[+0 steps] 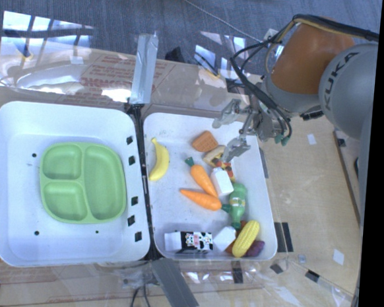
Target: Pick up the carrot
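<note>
Wooden bench (308, 192) bears two white bins: left (7, 234); right (171, 125).

Grey arm (344, 69) reaches leftward (orange-banded), gripper (236, 136) angled down.

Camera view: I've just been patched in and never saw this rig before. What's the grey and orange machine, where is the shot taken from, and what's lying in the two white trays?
That is a robot arm reaching in from the right, filmed from above at a slant. Its gripper hangs over the right bin; nothing shows between its fingers. That bin holds two carrots, a banana, a corn cob, a cow-patterned carton and other toy food. The left bin holds a green divided plate. The carrots lie untouched.
</note>
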`<state>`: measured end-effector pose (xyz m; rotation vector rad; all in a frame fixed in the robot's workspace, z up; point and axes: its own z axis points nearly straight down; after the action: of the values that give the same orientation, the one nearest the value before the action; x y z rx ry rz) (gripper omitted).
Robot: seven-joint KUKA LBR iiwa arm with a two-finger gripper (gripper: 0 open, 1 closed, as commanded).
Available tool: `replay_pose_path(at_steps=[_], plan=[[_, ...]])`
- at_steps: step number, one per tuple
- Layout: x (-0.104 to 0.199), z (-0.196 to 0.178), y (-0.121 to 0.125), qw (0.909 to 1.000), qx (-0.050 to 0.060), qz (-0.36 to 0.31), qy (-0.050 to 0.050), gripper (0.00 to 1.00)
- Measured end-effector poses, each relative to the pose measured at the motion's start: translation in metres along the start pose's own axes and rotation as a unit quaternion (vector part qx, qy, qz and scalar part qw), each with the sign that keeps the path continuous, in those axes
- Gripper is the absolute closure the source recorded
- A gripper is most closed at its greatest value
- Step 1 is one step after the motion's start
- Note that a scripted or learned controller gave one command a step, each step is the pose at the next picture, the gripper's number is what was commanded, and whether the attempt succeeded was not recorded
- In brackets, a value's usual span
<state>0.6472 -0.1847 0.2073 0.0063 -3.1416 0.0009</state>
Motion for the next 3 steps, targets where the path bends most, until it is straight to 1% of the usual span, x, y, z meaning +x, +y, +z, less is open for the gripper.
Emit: replay_pose_path(at_steps=[1,2,3], plan=[[0.057,0.118,0.027,0.9999,-0.002,-0.016,0.002,0.0],[0.054,0.104,0.028,0.9998,0.0,-0.021,-0.001,1.0],[0.056,0.012,0.101,0.9963,-0.001,0.085,-0.003,1.0]])
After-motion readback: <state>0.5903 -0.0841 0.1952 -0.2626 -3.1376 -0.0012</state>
